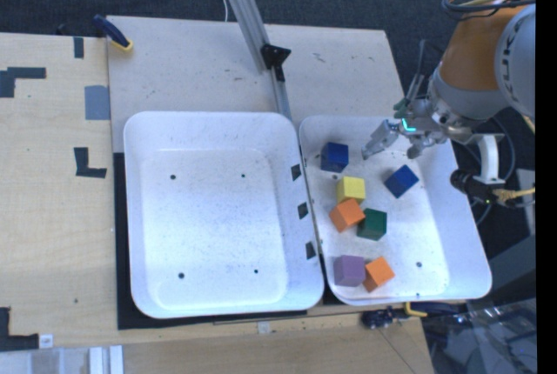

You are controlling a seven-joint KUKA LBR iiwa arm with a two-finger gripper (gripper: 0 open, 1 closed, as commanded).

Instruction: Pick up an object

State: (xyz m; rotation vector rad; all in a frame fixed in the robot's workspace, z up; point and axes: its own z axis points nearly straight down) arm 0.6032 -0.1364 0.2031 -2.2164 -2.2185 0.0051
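The right bin (435, 268) holds several small cubes. Two blue cubes lie near its far end, one (334, 156) on the left and one (401, 181) on the right. A yellow cube (352, 188), an orange cube (347, 213) and a green cube (372, 224) cluster in the middle. Nearer the front sit a purple cube (349, 270) and a second orange cube (379, 273). My gripper (396, 142) hangs over the bin's far end, between the two blue cubes, with its fingers spread open and nothing between them.
The left bin (209, 216) lies beside the right one, sharing a raised middle rim. A grey metal bar (248, 7) slants across the bench behind the bins. The arm's orange band (479, 59) and cables crowd the right side.
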